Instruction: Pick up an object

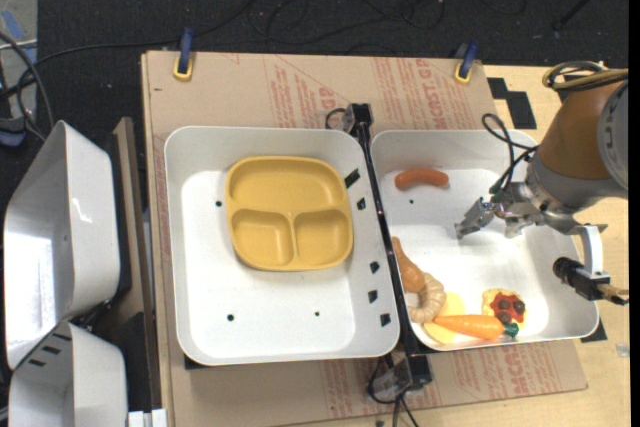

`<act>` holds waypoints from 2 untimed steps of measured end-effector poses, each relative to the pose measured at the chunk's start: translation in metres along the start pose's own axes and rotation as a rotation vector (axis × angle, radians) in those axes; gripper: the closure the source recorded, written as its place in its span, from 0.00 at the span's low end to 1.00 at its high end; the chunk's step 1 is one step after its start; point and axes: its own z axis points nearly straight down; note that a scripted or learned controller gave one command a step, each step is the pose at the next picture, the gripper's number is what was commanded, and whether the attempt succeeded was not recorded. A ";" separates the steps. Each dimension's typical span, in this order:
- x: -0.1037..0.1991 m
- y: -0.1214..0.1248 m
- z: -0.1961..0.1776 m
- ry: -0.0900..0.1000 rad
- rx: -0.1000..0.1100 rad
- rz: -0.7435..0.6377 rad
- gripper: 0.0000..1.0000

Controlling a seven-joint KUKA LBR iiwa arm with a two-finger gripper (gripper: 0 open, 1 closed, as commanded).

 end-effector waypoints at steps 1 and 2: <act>0.000 0.001 -0.013 -0.001 -0.005 0.000 1.00; -0.001 0.001 -0.056 -0.002 -0.008 -0.002 1.00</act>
